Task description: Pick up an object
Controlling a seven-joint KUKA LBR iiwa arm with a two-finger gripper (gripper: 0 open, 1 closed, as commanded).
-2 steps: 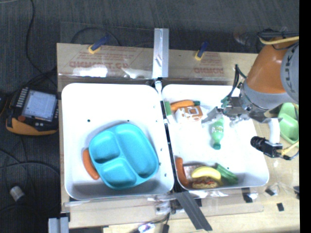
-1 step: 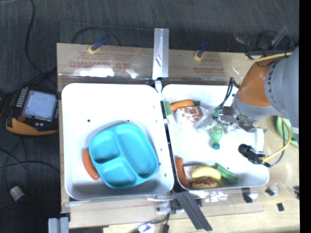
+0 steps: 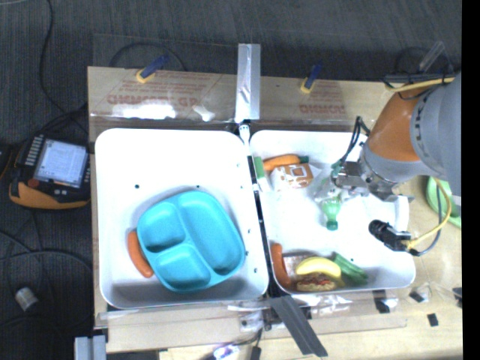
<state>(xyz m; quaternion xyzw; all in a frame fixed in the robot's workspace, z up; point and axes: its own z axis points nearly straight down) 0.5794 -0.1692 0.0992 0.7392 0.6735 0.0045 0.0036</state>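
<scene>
The arm's orange-banded wrist (image 3: 401, 137) rises nearest the lens, above the right bin (image 3: 300, 220). Below it the gripper (image 3: 337, 193) hangs over a small green bottle-like toy (image 3: 331, 216), which lies just under the fingers; whether they stand wide or narrow I cannot tell, since the wrist and clutter blur them. Just left of the fingers lie a carrot (image 3: 282, 160) and a small orange-and-white carton (image 3: 292, 176). Toward the bin's near wall sit a banana (image 3: 318, 265) and a green pod (image 3: 349, 268).

Likely risks: the toy is small and rounded, so a closing pinch could squirt it aside, or the fingers may close above it on nothing. The left bin (image 3: 112, 201) holds a blue divided plate (image 3: 191, 238), well apart.
</scene>
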